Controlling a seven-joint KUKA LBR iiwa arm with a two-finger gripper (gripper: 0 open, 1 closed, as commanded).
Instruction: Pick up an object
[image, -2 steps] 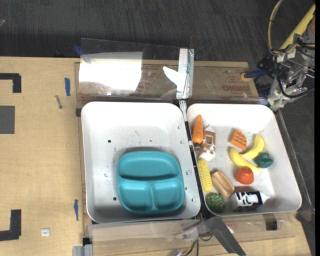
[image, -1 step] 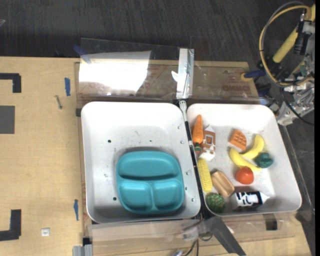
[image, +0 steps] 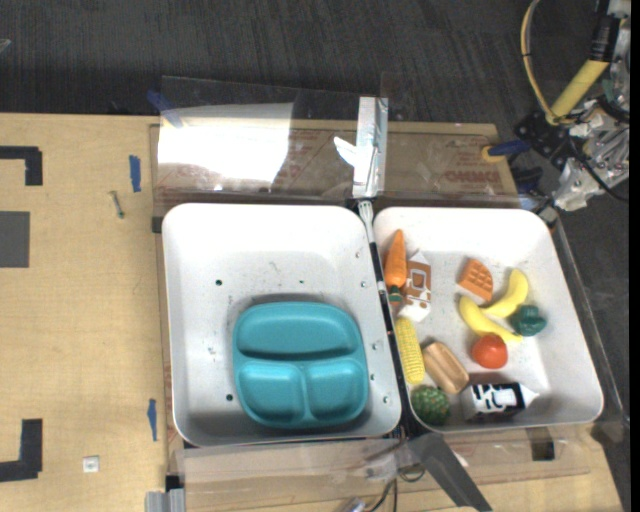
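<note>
The right bin (image: 570, 300) holds several toy foods. A carrot (image: 396, 258) lies along its left wall, with a white and brown carton (image: 417, 285) beside it and a corn cob (image: 409, 350) below. An orange waffle piece (image: 477, 278), a banana (image: 495, 312), a dark green piece (image: 530, 321) and a red tomato (image: 489, 351) sit in the middle and to the right. Near the front lie a tan bread roll (image: 445, 367), a green broccoli head (image: 431, 403) and a black and white carton (image: 496, 397).
The left bin (image: 200, 250) holds a teal divided plate (image: 298, 365) towards its front. A clear plastic sheet (image: 260, 150) lies behind the bins. Yellow cables and metal hardware (image: 590, 120) crowd the top right corner, beyond the right bin.
</note>
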